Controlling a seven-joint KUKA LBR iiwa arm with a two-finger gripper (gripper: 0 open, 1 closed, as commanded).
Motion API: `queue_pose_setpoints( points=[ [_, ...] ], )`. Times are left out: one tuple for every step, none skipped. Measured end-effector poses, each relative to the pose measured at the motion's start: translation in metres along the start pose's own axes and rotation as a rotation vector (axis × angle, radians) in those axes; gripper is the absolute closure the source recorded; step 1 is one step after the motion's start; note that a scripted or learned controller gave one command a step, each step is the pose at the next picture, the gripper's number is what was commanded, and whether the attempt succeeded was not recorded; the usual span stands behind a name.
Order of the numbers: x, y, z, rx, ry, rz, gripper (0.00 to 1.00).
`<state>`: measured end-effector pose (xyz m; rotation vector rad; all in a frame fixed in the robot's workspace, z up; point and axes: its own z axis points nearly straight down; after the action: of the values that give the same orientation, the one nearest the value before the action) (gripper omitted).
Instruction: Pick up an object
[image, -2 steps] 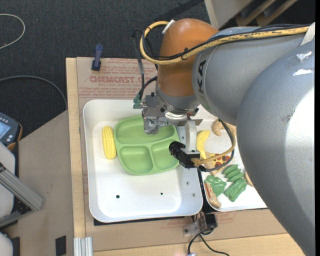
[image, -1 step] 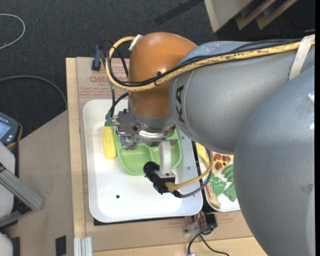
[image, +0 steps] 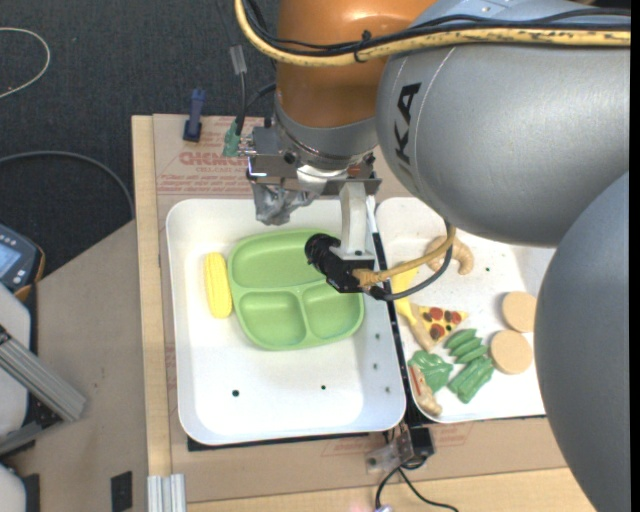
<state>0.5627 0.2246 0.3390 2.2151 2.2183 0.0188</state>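
While our hand (image: 273, 207) hangs at the far rim of the green plate (image: 290, 300) in the left bin (image: 205, 385), we cannot tell whether it is open or closed; closing on that sloped rim, it could slip off empty.

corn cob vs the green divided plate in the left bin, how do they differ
The corn cob is yellow and bumpy; the green divided plate is smooth green. The cob is narrow and small; the plate is far wider, with three compartments. Both lie flat, side by side, in the left bin.
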Motion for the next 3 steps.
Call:
queue_pose_setpoints(
  points=[
    [-0.028, -0.081, -0.051, 0.015, -0.002, 0.0, 1.0],
    [0.002, -0.081, -0.207, -0.006, 0.007, -0.004, 1.0],
    [-0.023, -0.083, -0.077, 0.024, -0.009, 0.005, 1.0]
  ],
)
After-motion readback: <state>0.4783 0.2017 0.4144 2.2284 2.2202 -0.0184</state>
